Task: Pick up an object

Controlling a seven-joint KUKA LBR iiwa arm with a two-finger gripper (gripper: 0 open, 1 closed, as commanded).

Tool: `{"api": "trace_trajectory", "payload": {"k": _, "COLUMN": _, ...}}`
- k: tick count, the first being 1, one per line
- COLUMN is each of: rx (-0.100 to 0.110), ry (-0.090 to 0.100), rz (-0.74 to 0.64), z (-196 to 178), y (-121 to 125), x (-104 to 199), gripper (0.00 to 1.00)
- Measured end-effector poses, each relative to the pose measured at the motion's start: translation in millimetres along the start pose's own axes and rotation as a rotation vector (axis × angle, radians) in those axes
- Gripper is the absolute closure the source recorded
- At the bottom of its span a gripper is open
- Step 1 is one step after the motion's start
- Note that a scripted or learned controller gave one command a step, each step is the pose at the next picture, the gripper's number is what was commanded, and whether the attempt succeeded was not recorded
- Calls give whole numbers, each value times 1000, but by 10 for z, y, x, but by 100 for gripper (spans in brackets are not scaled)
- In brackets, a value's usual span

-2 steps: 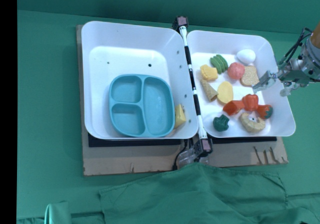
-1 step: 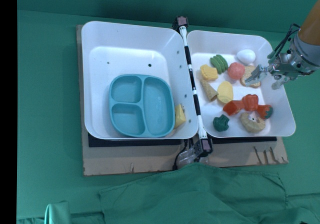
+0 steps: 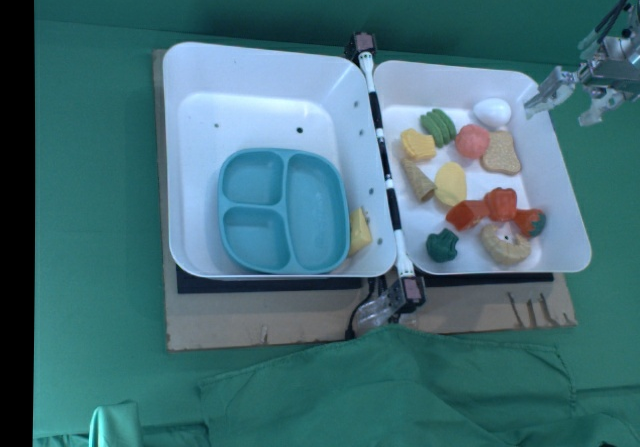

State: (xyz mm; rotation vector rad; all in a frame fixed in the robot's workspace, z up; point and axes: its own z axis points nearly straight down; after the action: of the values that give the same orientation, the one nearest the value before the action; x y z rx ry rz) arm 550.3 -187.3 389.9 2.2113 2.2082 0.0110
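End effector [image 3: 572,101] wide, bare, beyond right bin [image 3: 565,235] of toy foods [image 3: 470,185].

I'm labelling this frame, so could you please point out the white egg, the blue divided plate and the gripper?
white egg [image 3: 491,112], camera view, middle of its shell.
blue divided plate [image 3: 318,203], camera view, floor of its large compartment.
gripper [image 3: 574,101], camera view, midway between its fingertips.

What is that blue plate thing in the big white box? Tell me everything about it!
The blue tray is a light teal divided plate, smooth like plastic, with rounded corners and a raised rim. It has three sections: two small ones on the view's left and one long one on the right. It lies flat and slightly turned in the left bin, near its front edge. A small yellow piece sits right against its right edge. The gripper is far off, over the other bin's far corner.
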Motion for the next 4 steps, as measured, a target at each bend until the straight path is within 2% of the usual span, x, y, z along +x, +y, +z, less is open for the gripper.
{"api": "trace_trajectory", "payload": {"k": 1, "rx": 12, "ry": 3, "rz": -1, "z": 670, "y": 729, "x": 13, "gripper": 0}}
{"api": "trace_trajectory", "payload": {"k": 2, "rx": 7, "ry": 4, "rz": -1, "z": 340, "y": 678, "x": 248, "gripper": 0}}
{"api": "trace_trajectory", "payload": {"k": 3, "rx": 20, "ry": 5, "rz": 8, "z": 711, "y": -51, "x": -17, "gripper": 0}}
{"api": "trace_trajectory", "payload": {"k": 4, "rx": 13, "ry": 4, "rz": 3, "z": 695, "y": -14, "x": 0, "gripper": 0}}
